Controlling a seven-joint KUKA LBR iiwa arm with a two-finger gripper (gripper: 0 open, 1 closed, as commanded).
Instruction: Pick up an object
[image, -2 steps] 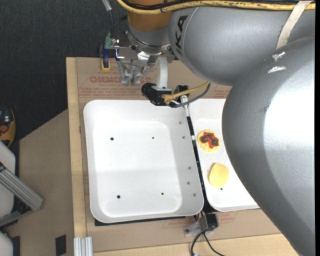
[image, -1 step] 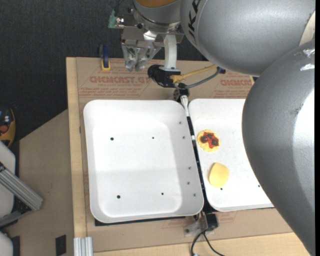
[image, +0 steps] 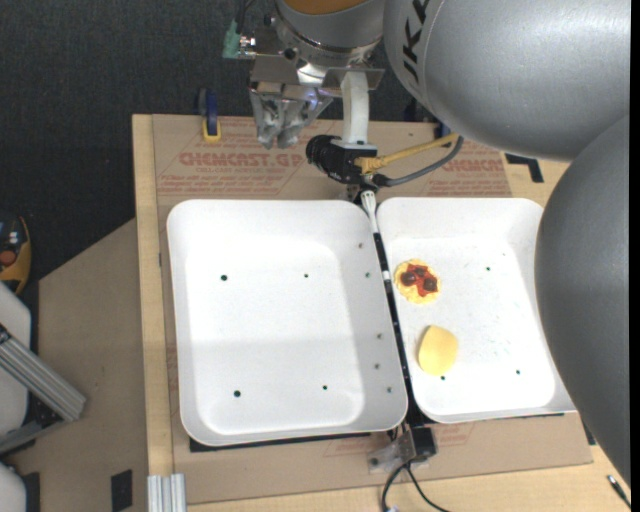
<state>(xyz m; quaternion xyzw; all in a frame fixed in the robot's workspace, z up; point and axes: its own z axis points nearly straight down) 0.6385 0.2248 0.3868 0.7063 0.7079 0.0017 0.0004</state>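
Objects worth grabbing both sit in the right bin (image: 500, 215): a pale yellow rounded piece (image: 438, 350) near that bin's left wall toward its front edge, and a yellow disc with red blotches on top (image: 417, 281) just behind it, also close to the left wall. The two are near each other but apart. The gripper (image: 280, 125) hangs way back past the far edge of the left bin (image: 200, 230), over the brown board (image: 170, 160), with nothing pinched in it; from this slant I honestly can't tell whether the fingers are spread or pressed together, they just look like a bunched metal cluster. What could go wrong from here, I'd guess: both pieces hug the left wall of their bin, so a finger coming down on that side could land on the raised rim where the two bins meet rather than beside the piece, and shove it or miss. The rounded piece looks smooth and could squirt out of a pinch. The flat disc looks low, so the fingers might close above it. Other stuff around: a black fitting with yellow cable (image: 345, 160) at the back between the bins, a blue and yellow clamp (image: 210, 115) at the board's far left corner, and the fat grey arm (image: 520, 70) looming over the right bin's far corner.
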